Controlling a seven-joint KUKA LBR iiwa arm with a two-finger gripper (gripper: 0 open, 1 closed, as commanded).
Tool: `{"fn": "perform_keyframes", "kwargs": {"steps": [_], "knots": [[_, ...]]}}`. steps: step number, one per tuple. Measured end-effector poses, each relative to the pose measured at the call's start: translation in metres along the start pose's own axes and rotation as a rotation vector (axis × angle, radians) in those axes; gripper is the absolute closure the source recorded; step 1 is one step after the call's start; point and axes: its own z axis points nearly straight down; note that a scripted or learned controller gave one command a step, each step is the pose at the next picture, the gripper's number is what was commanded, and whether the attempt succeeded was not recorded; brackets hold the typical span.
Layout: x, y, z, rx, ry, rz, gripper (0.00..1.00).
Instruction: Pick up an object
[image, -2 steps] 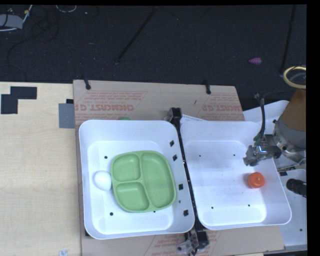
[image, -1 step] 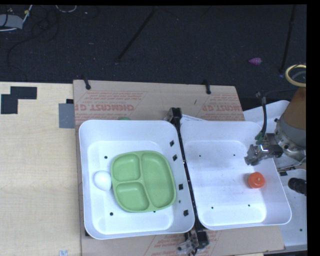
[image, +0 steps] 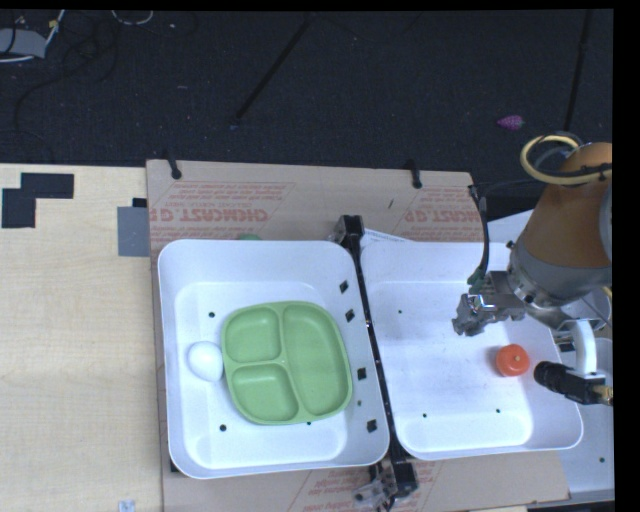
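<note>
My gripper (image: 470, 318) hangs right of centre, jaws' state I cannot tell, seemingly clear of the orange object (image: 512, 361) lower right, so closing here risks grabbing nothing.

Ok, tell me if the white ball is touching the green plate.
Touching. In the camera view the white ball sits against the left rim of the green plate, with no gap showing between them.

The grey arm with its orange band (image: 572, 225) is cut off by the picture's right side, and its bulk hides the far right corner of the right shallow white bin (image: 440, 440). The small metal two-finger gripper (image: 470, 318) is too blurred to read its fingers.
</note>
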Motion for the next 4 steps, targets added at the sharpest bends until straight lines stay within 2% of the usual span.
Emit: {"fn": "perform_keyframes", "kwargs": {"steps": [2, 3, 4], "knots": [[0.116, -0.002, 0.006, 0.000, 0.000, -0.001, 1.00], [0.177, -0.003, -0.001, 0.000, -0.001, -0.002, 1.00], [0.220, 0.008, -0.017, -0.002, -0.002, 0.001, 1.00]]}}
